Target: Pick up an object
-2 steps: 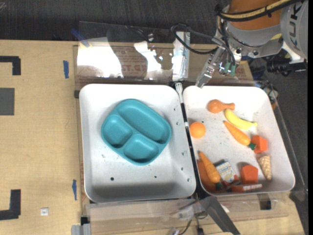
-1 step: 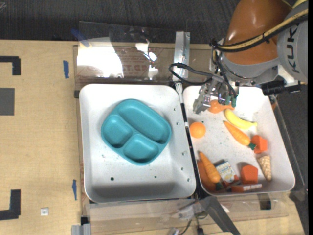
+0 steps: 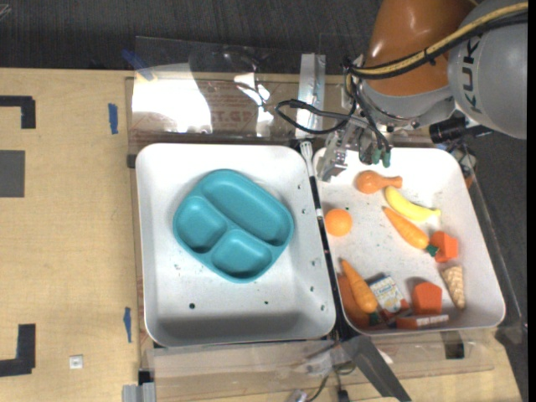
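Upper right of frame, the gripper hovers; finger state cannot be told. The orange ball below should be approached straight down.

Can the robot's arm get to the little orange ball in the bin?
Probably yes. The orange ball lies alone on bare floor of the right bin, nothing over it, and the gripper hangs just above it near the bin's far left corner.

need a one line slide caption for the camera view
Arm's claw hovers at the right bin's top-left corner near toy food; a teal tray sits in the left bin.
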You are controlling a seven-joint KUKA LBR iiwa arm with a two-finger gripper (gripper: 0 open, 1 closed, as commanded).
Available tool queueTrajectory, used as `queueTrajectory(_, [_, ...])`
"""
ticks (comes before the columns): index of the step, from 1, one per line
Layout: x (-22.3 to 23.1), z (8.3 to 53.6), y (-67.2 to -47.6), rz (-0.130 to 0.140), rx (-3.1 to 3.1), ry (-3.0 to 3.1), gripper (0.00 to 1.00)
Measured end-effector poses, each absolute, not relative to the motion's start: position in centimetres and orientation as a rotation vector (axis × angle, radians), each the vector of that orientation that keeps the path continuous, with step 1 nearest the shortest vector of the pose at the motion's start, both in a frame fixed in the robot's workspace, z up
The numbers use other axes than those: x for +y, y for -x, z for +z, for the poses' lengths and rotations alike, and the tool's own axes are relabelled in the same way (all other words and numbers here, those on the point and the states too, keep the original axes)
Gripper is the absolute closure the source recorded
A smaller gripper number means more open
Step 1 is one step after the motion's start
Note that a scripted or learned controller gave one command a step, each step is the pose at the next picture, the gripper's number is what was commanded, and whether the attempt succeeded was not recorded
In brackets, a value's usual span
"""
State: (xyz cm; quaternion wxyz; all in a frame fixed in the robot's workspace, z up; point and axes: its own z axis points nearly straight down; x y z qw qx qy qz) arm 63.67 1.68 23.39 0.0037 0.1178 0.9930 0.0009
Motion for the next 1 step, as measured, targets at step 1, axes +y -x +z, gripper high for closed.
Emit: queueTrajectory(1, [1.83, 24.83, -63.92, 0.007, 3.099, -0.365, 1.00])
